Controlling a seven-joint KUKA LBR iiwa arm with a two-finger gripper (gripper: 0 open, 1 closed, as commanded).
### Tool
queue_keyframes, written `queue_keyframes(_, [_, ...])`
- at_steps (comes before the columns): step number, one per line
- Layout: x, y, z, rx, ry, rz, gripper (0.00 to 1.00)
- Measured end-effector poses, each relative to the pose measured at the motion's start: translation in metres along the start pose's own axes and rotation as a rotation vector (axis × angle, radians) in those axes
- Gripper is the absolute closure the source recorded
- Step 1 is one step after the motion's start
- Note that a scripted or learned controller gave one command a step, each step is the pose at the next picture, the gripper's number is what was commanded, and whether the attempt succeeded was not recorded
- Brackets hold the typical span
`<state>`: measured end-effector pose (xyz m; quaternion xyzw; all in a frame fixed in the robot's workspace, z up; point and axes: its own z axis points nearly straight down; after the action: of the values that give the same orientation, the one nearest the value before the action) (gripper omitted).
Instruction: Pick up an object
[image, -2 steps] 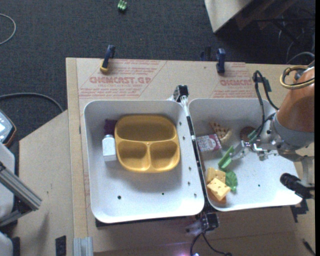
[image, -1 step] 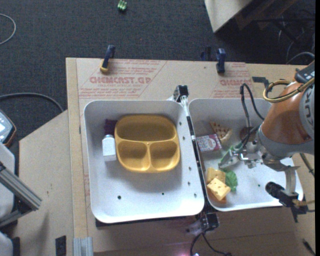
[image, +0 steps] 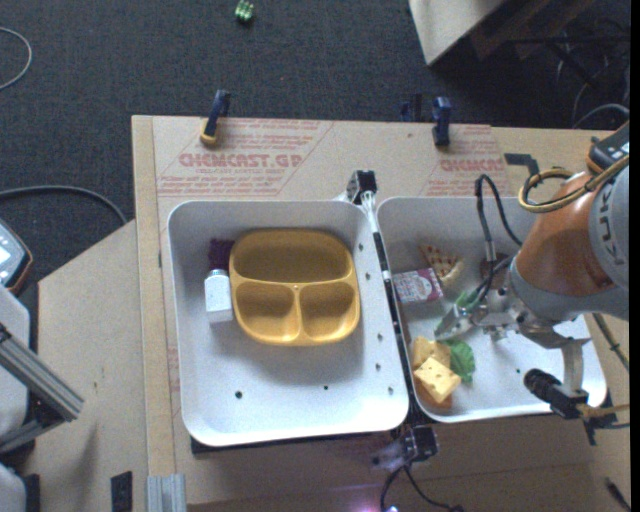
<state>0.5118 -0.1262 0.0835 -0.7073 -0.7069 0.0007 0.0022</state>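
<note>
I hover my gripper (image: 462, 322) low over the right bin (image: 500, 400), apparently lining up on the green toy (image: 461, 355) at its six o'clock; whether it is open, I cannot tell.

Bench (image: 150, 300), board-topped: two white bins side by side, left bin (image: 190, 330), right bin (image: 500, 395); two clamps on far edge.

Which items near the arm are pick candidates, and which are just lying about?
Candidates, right bin: cheese wedge, green piece, pink carton, waffle-like piece; gripper above them.

Lying about, left bin: yellow divided tray, white bottle, purple item.
</note>
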Motion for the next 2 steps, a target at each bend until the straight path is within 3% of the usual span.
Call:
queue_keyframes(1, [-0.001,0.000,-0.011,-0.004,-0.002,0.002,1.00])
queue_keyframes(2, [-0.002,0.007,-0.056,-0.011,-0.005,-0.002,1.00])
